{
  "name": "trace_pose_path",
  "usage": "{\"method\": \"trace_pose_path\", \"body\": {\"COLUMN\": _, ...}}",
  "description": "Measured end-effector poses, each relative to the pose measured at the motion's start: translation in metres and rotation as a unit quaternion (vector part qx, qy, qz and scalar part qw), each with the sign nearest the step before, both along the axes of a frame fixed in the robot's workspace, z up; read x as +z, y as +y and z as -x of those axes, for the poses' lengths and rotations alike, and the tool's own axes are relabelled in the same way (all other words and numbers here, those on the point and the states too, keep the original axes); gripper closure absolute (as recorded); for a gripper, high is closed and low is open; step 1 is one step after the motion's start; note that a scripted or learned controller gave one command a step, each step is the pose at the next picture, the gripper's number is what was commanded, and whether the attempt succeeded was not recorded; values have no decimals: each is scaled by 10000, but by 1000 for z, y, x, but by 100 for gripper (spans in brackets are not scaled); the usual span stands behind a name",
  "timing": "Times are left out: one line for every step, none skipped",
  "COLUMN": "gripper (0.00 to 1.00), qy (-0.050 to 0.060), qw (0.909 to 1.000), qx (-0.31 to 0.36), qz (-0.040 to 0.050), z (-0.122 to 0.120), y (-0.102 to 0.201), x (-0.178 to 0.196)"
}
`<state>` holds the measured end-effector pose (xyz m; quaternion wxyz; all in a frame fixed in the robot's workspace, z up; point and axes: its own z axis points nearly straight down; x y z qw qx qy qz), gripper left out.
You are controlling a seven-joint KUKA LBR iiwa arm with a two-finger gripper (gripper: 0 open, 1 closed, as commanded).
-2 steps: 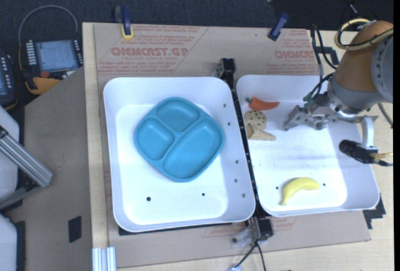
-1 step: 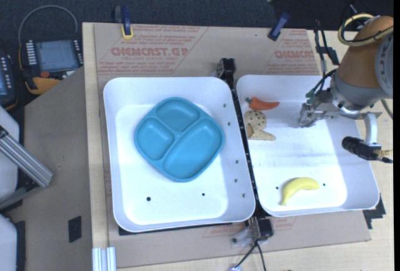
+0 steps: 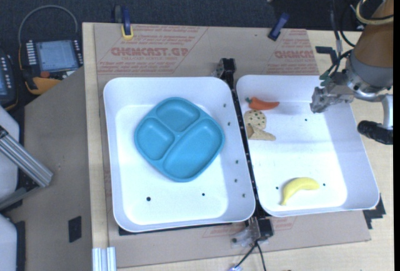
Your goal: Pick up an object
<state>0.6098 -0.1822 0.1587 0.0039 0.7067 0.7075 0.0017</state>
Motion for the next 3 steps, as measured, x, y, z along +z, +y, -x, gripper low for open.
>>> {"method": "trace_pose_path", "body": {"gripper": 100, "qy": -3, "qw": 10000, "qx": 4, "qz": 0, "z": -11, "y": 3, "x": 51}}
{"method": "trace_pose_path", "body": {"gripper": 100, "qy": -6, "qw": 10000, "qx": 1, "qz": 1, "z": -13, "y": 3, "x": 106}}
{"method": "trace_pose_path", "body": {"gripper": 100, "qy": 55, "qw": 10000, "qx": 20, "qz": -28, "z": -7, "y": 55, "x": 91}}
